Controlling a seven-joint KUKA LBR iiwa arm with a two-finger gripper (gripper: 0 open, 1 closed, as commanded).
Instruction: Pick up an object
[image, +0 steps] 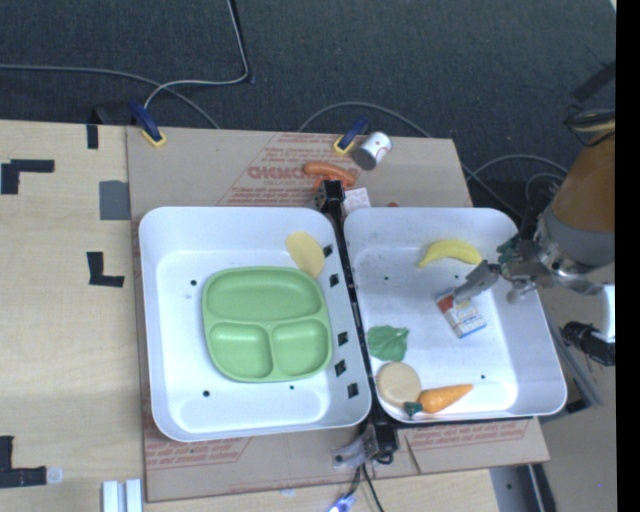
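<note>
Seen from above at a slant: two shallow white bins side by side on a cardboard sheet over a wooden bench.

In the left bin (160, 300), a green divided plate (267, 324) lying flat at centre, three compartments, nothing on it. At 1 o'clock from the plate, just beside its rim, a pale yellow lemon-like piece (306, 252) against the dividing wall.

Beyond the bins at 12 o'clock, on the cardboard, an orange sausage-shaped toy (329, 172) and a small grey cylinder (372, 150) next to a blue and yellow clamp (351, 137).

In the right bin (535, 385), a green leaf-like piece (387, 342) near the dividing wall. At 6 o'clock from it, a round beige disc (398, 382), touching an orange carrot (445, 397) that lies along the near wall. At 12 o'clock in this bin, a yellow banana (449, 252), curved, well apart from the carrot. At centre, a small red and white packet (465, 317), tilted.

Reaching in from 3 o'clock, the grey arm with its orange band, gripper (468, 293) low over the packet. One dark finger (478, 280) slanting down to the packet's upper edge, touching or just above it; cannot tell whether fingers are apart or together, nor whether the packet is held
</note>
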